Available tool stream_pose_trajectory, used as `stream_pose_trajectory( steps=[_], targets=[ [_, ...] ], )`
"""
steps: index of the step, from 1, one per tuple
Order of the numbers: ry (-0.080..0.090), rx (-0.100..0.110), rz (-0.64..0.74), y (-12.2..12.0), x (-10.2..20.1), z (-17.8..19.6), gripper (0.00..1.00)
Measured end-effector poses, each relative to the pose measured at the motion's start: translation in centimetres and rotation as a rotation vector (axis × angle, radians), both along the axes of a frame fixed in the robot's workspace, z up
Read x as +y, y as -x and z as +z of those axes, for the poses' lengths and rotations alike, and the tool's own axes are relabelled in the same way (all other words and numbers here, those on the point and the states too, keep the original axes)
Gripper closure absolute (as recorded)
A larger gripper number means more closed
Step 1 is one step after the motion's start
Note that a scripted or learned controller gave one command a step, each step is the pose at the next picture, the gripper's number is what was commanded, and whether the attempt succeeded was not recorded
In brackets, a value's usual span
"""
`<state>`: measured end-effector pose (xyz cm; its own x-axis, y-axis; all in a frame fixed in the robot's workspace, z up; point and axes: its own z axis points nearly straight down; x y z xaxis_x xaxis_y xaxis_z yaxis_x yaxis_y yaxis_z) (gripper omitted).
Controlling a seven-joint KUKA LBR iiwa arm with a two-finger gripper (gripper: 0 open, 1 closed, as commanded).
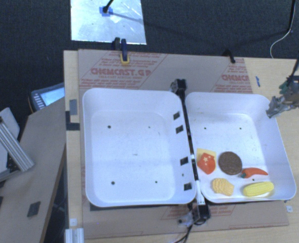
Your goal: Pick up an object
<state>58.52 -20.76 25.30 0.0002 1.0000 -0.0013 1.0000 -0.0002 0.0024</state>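
Observation:
Five toy foods lie near the front of the right bin [225, 110]: a yellow and red wedge [206, 160], a brown round disc [230, 162], a red chili pepper [254, 172], a ridged yellow piece [222, 187] and a yellow corn cob [258, 189]. My gripper [276, 107] hangs at the far right edge of that bin, well behind the foods and apart from them. It is small and partly cut off at the view's right side.
The left bin [88, 151] stands beside the right one, with black clips [182, 130] along the seam between them. Both rest on a cardboard sheet [139, 70] on the bench. A shiny metal plate [108, 13] lies behind.

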Motion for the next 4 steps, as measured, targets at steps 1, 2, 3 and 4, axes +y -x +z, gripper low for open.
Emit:
stream_pose_trajectory(
  steps=[1, 2, 3, 4],
  targets=[
    [0.001, -0.005, 0.008, -7.4, 0.2, -0.6, 1.0],
    [0.001, -0.001, 0.001, -5.5, 0.1, 0.6, 1.0],
    [0.001, -0.005, 0.006, -8.5, 0.2, 2.1, 1.0],
    [0.001, -0.003, 0.006, -8.4, 0.1, 3.1, 1.0]
  ],
)
